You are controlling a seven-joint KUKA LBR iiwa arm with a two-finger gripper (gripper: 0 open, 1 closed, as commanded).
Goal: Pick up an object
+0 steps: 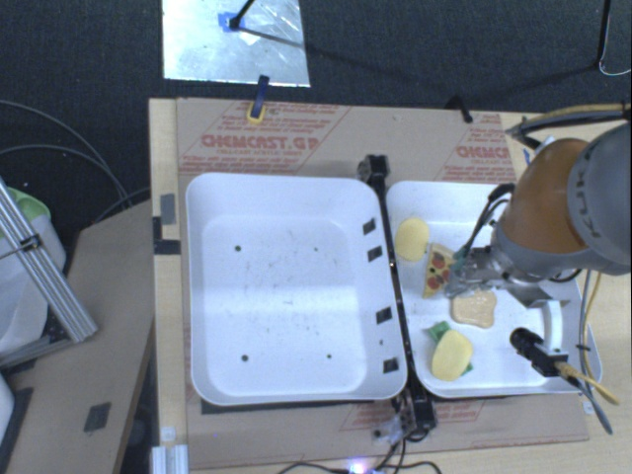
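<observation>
Desk (326,131): brown board under both bins, printed in red; it carries everything and plays no part in the grasp.
Left bin (286,284): white and shallow, with only dark specks on its floor. In my judgement the pick belongs in the other bin.
Right bin (464,197): white, beside the left bin with a dark divider between them. It holds all four small things, bunched toward its left half.
Arm (563,205): grey with an orange band, reaching in from the right and hanging over the right bin's middle, so it hides part of the floor there.
Tool (464,273): low over the bin, between the pizza slice and the tan piece. Its tip is dark and partly under the wrist, so I cannot tell how it is set or whether it has anything.
Yellow-green toy (449,352): near the front wall, yellow with a green leaf. It lies apart from the tool and looks rounded, so it may roll if pinched off-centre.
Yellow ball (412,235): near the divider at the back left, apart from the others; it is round and likely to slip.
Tan piece (475,309): flat, just below the tool, possibly a bread slice. It lies low, so the tool must go nearly to the floor.
Pizza slice (437,272): flat wedge just left of the tool, the nearest target.
Advice: centre over one thing only, straddle its narrow width, and descend straight.
</observation>
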